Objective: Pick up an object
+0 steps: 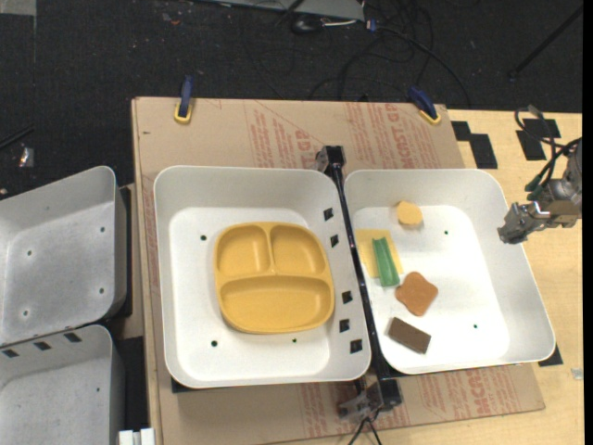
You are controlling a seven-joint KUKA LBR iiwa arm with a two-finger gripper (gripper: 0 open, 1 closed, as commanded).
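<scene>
The gripper (515,230) hangs at the right rim of the right bin (482,193), and it is too small and too much in shadow to tell if it is spread or pressed together; nothing is seen in it. Inside this bin, near the divider, are four possible objects: a small yellow piece (410,214) at the top, a green and yellow block (381,258) under it, an orange piece (417,293) just beside the block's lower end, and a brown block (409,335) near the front. The left bin (185,202) holds a yellow divided plate (274,278). All the objects lie well apart from the gripper, so no pick is begun. The risk, in my opinion, is the crowding: the orange piece and the green and yellow block are so close that a descent between them may push one away. The flat brown block may also slip.
</scene>
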